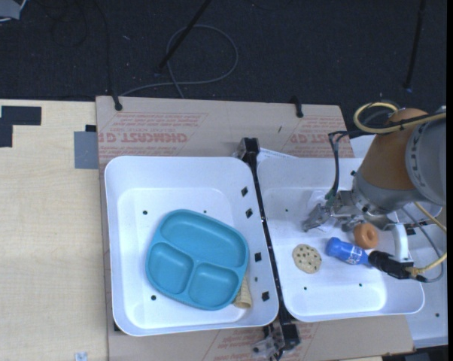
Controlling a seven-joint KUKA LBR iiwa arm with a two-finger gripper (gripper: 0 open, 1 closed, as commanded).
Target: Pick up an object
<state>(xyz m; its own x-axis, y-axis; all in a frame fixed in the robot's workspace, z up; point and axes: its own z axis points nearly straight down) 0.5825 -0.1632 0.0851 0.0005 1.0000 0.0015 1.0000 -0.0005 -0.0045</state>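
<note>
In the right bin (339, 307) lie a round chocolate-chip cookie (307, 259), a blue can (347, 251) on its side, and an orange doughnut-shaped ring (367, 236) just right of the can. My gripper (317, 219) sits low in this bin, up and left of the can and above the cookie, apart from both. The arm's orange band (388, 156) and grey wrist hide the bin's far right corner. Nothing shows in the gripper's grasp.
The left bin (125, 201) holds a blue divided plate (197, 259) with a tan cone-like piece (244, 298) at its lower right edge. A black divider (258, 224) separates the bins. Cables trail along the right bin's right side.
</note>
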